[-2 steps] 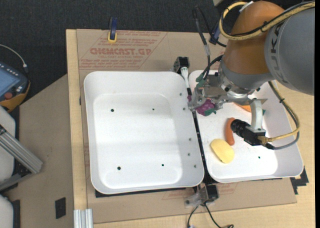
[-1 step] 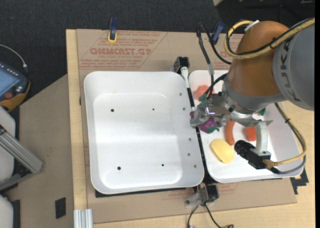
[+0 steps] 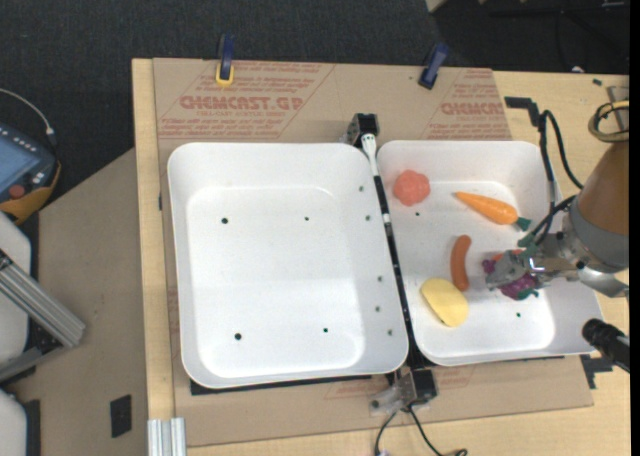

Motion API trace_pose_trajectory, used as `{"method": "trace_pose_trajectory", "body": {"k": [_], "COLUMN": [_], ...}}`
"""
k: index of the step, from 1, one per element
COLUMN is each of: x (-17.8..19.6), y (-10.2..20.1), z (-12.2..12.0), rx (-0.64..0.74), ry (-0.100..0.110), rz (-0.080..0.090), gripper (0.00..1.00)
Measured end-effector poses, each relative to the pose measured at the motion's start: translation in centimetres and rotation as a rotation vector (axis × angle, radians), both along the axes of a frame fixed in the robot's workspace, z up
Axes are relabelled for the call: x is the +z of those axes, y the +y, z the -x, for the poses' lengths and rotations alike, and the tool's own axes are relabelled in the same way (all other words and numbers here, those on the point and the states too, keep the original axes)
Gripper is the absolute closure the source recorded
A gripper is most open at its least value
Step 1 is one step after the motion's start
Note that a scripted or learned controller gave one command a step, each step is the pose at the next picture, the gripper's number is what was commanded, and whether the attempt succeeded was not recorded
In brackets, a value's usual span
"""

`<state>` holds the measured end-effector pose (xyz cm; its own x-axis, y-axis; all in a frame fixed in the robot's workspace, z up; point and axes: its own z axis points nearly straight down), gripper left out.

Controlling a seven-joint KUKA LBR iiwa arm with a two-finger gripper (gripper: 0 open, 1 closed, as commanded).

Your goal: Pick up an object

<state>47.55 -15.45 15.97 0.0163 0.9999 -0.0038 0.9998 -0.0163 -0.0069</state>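
Note:
The right bin point(image 3: 470, 346) holds a pink-red ball point(image 3: 411, 187), an orange carrot point(image 3: 487, 207), a reddish sausage point(image 3: 460, 260), a yellow lemon-like lump point(image 3: 444, 302) and a small purple object point(image 3: 518, 288). My gripper point(image 3: 507, 271) is low over the bin's right side, directly at the purple object and partly covering it. The sausage lies just to the gripper's left and the carrot a little beyond it toward the back. Whether the purple object is between the gripper's parts is hidden by the wrist.
The left bin point(image 3: 190, 244) sits beside the right one, with a black divider strip point(image 3: 385, 234) between them. Cables point(image 3: 548, 144) run along the right bin's far right edge. Clamps point(image 3: 226, 62) hold the cardboard base at the back.

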Motion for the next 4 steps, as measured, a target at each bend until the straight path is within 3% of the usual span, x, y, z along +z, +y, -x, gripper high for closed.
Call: {"method": "trace_pose_trajectory", "body": {"k": [1, 2, 4], "x": [3.9, 2.4, 4.5], "y": [5.0, 15.1, 14.4], "z": [-0.4, -5.2, -5.1], "rx": [0.02, 0.027, 0.017], "ry": [-0.011, -0.01, -0.011], "rz": [-0.003, -0.006, -0.003], "gripper": [1.0, 1.0, 1.0]}}
